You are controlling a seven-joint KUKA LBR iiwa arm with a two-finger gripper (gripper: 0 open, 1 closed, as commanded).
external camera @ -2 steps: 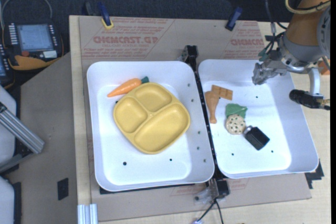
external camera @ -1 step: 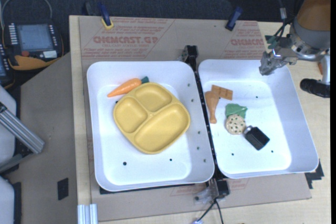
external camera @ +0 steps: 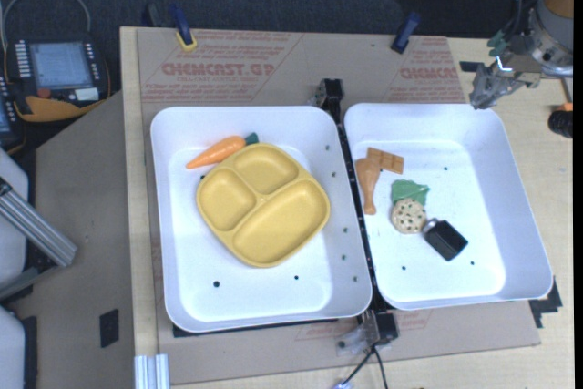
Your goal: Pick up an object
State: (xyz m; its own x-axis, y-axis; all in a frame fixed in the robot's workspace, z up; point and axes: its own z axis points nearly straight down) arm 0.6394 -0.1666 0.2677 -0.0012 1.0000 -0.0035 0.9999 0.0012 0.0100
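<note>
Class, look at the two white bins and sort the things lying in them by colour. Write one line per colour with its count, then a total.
Orange: 2, the carrot and the hammer-shaped toy
Yellow: 1, the divided plate
Green: 1, the leafy piece
Tan: 1, the cookie
Black: 1, the block
Total: 6

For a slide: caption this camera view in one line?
Gripper hovers past right bin's far corner; cookie waits inside, yellow tray in left bin.

Arm (external camera: 557,5): grey w/ orange band up top, black cable alongside; tool (external camera: 492,88) grey metal, teal bits.
</note>
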